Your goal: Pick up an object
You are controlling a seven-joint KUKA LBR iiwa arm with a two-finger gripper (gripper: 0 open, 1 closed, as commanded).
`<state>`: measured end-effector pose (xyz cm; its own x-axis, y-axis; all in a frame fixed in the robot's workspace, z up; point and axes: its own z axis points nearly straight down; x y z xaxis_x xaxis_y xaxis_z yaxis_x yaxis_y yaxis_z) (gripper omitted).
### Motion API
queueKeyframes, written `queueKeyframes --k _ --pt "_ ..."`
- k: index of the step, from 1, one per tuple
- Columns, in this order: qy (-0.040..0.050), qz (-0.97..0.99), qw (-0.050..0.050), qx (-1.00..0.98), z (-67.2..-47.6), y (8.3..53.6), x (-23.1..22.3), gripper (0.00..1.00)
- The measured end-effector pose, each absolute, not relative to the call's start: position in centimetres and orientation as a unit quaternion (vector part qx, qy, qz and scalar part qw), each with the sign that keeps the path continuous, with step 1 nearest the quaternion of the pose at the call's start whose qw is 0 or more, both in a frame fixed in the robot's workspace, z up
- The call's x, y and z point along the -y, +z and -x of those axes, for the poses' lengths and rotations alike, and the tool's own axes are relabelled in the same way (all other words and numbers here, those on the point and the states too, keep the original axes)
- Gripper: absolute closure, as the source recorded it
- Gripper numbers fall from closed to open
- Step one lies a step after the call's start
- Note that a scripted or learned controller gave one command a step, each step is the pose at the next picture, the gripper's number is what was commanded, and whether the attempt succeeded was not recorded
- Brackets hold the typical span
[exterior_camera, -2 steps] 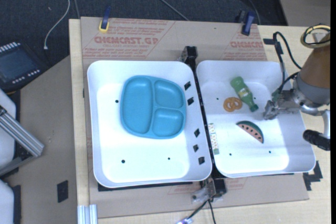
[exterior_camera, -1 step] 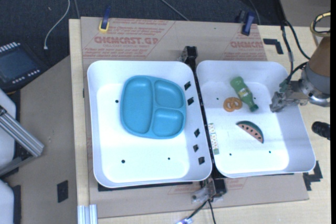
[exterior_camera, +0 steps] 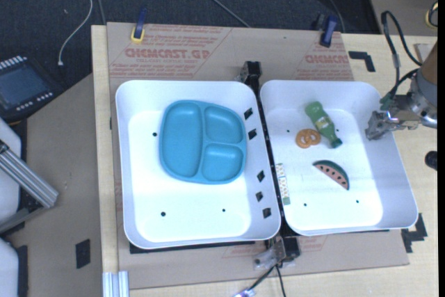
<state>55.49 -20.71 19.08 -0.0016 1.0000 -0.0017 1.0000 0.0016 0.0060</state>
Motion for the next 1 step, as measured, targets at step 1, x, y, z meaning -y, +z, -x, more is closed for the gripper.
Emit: queueKeyframes --k 1 --pt "0.0019 -0.706 0.004 -0.708 -56.06 25.53 20.73 1.0"
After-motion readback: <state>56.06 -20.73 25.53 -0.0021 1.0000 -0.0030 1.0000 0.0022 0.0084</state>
